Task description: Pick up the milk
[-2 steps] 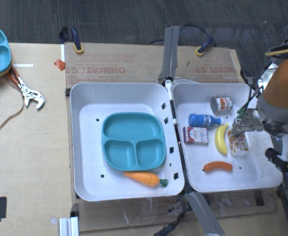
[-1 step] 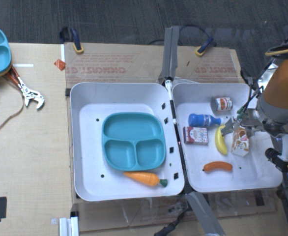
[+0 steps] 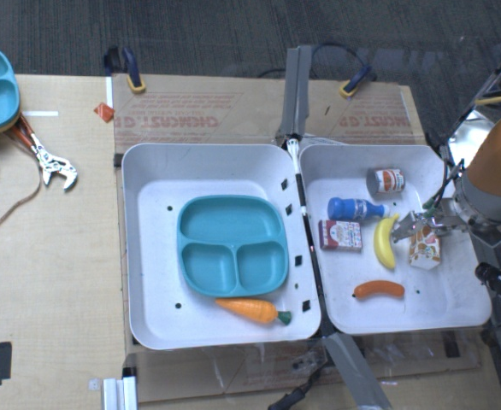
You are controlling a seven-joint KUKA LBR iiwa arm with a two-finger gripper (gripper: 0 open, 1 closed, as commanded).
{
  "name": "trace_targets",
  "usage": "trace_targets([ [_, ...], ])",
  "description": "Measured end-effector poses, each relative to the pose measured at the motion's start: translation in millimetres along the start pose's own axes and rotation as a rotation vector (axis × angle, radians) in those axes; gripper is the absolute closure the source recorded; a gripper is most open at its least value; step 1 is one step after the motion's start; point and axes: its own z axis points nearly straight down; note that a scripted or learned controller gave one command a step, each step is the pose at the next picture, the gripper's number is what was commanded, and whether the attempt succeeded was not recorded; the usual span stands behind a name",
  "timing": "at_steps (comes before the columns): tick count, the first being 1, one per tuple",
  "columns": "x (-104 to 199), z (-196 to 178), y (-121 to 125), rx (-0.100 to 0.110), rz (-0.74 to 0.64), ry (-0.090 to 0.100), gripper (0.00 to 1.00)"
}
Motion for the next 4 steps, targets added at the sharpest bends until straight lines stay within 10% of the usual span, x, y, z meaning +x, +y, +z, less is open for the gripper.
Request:
trace_targets([
  [1, -4.9, -13.3, 4.4, -0.014, 0.005, -0.012, 1.0],
  [2, -5.5, -13.2, 4.3, -0.014, 0.005, -0.013, 0.0],
  [3, -6.2, -22.0, 5.9, -0.015, 0.007, -0.015, 1.0],
  [4, -6.0, -20.9, 5.4, -0.013, 0.007, -0.014, 0.0],
])
